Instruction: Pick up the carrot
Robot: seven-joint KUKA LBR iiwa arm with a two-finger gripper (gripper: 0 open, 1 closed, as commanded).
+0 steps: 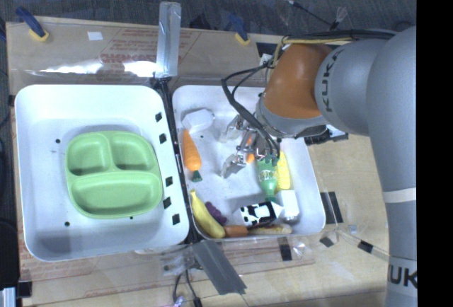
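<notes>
The carrot (191, 151), orange with a small green stem end, lies lengthwise along the left wall of the right bin (311, 178). My gripper (233, 148) hangs over the middle of that bin, a short way to the carrot's right and not touching it. Its two metal fingers stand apart, one toward the bin's back and one toward the front. It is open and nothing shows between the fingers. The orange wrist band and grey arm cover the bin's back right corner.
The right bin also holds a banana (204, 216), a green bottle (267, 176), a yellow piece (284, 171), a black-and-white toy (257, 213), a white block (290, 204) and a white object (198, 119). A green divided plate (112, 172) sits in the left bin (28, 157).
</notes>
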